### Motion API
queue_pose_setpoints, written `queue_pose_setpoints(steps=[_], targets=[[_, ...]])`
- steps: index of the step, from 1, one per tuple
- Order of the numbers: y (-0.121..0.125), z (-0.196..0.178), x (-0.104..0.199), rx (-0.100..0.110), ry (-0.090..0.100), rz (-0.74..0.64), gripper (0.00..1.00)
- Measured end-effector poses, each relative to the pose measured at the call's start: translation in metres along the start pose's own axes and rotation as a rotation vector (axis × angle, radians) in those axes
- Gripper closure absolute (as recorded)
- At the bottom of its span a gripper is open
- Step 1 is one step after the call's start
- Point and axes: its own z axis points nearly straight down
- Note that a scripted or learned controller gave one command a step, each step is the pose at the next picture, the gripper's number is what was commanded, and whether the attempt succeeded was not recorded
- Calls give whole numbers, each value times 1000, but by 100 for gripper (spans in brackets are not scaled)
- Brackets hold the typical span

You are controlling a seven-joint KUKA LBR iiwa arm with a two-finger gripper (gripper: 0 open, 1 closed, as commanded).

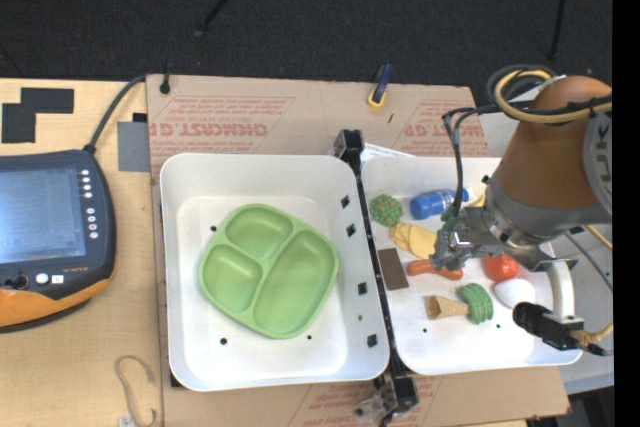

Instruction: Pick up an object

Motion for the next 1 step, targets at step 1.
queue_pose_setpoints(steps=[1], targets=[[-11,-2,5,1,1,2,100]])
